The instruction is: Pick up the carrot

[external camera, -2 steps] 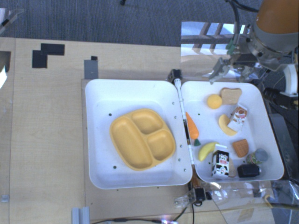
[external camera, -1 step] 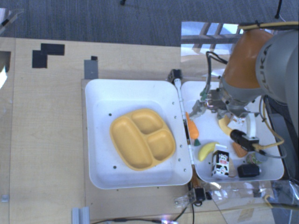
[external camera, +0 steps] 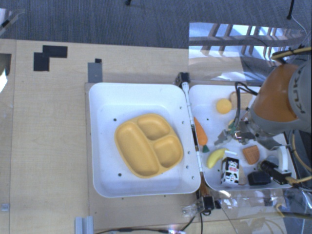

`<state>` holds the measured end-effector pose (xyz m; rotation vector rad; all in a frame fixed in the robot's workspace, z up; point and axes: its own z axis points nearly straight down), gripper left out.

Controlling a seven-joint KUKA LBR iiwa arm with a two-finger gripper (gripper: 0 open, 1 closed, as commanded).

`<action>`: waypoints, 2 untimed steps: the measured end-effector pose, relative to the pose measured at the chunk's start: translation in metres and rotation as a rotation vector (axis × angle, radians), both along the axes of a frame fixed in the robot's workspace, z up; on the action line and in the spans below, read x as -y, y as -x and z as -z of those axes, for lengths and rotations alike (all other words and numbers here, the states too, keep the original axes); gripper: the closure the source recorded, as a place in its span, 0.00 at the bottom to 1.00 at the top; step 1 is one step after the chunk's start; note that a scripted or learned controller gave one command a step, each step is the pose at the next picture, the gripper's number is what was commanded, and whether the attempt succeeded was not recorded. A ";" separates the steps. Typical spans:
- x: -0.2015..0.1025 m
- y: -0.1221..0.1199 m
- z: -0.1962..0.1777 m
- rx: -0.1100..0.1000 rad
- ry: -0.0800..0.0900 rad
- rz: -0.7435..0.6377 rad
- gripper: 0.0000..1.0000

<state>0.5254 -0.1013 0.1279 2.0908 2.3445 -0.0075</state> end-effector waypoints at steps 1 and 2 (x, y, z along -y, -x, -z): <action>-0.010 -0.013 0.038 0.012 0.000 0.221 0.00; -0.018 -0.059 0.040 0.009 -0.006 0.960 0.00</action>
